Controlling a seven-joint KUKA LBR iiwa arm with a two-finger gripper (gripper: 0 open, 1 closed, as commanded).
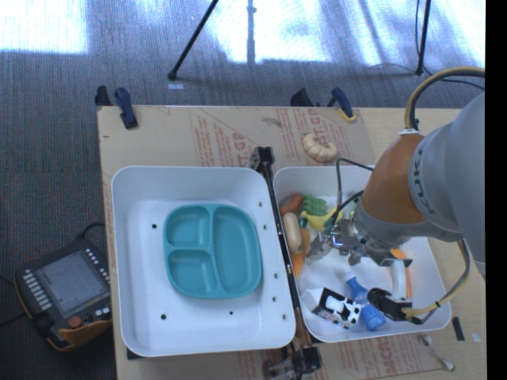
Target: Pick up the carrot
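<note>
Toys crowd the right bin [440, 287] around the carrot [290, 204], apparently leaving little gap.

Bright daylight from top; window patches blown out on floor [261, 30]. White bins glare slightly, img soft, low-res.

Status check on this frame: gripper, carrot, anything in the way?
Gripper low in right bin, fingers unclear. Carrot at bin's left wall, not held. Cream toy and green toy crowd it.

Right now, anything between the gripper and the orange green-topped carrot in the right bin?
Partly. A beige oblong toy lies beside the orange green-topped carrot, on the side facing the gripper, and a yellow toy crowds its leafy end. Nothing covers it from above.
</note>
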